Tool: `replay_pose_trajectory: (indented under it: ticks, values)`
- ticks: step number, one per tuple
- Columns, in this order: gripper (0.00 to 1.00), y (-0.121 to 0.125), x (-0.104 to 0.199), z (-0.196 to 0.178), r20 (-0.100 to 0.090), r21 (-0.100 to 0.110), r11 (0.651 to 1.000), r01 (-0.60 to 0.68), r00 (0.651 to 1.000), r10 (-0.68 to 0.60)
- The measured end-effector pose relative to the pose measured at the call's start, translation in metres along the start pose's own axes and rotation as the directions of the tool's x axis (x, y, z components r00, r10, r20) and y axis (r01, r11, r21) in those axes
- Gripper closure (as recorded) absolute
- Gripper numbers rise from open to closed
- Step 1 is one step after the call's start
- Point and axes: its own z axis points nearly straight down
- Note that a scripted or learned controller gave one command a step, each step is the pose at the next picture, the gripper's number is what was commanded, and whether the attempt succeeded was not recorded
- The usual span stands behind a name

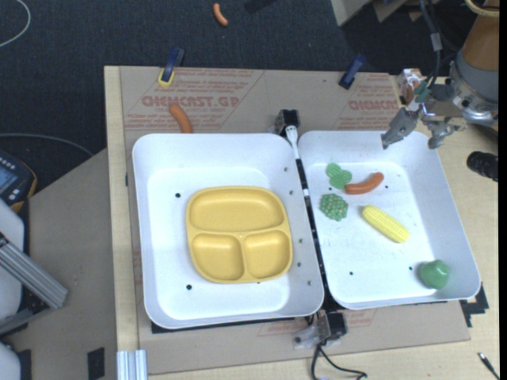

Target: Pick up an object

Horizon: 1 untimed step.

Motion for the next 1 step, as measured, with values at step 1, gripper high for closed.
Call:
replay_pose_trajectory:
  ticks: [1]
  values:
    - [0.00, 0.0020, 0.0003, -0.0079, 0.002, -0.013, 1.000, 0.003, 1.000, -0.003]
